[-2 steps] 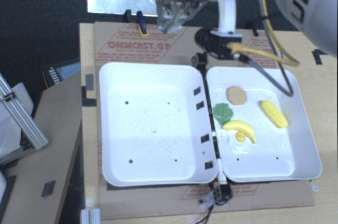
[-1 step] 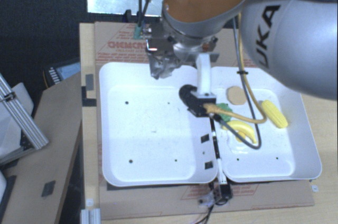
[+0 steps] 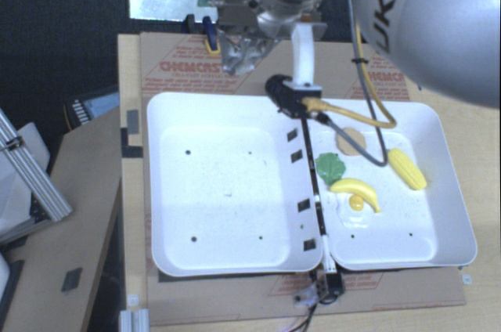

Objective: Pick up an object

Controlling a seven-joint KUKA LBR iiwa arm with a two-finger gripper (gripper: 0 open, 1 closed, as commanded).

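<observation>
While you reviewed this moment, these conditions applied:

Arm position: the arm crossed the upper right of the frame, above the bench.
End effector: the gripper hung at upper centre, beyond the far rim of the left bin; you could not tell whether it was released or clenched, and nothing was seen in it.
Pick candidates: all lay in the right bin, right of centre: a corn cob, a banana, a green leafy piece, a tan disc and a fried egg.
Risk, offset: the gripper stood well apart from every candidate, so you should have expected a descent there to close on nothing.
Risk, crowding: banana, egg and leafy piece lay close together; a grasp could have nudged a neighbour.
Risk, cable: a yellow cable ran near the disc and could have snagged.
</observation>
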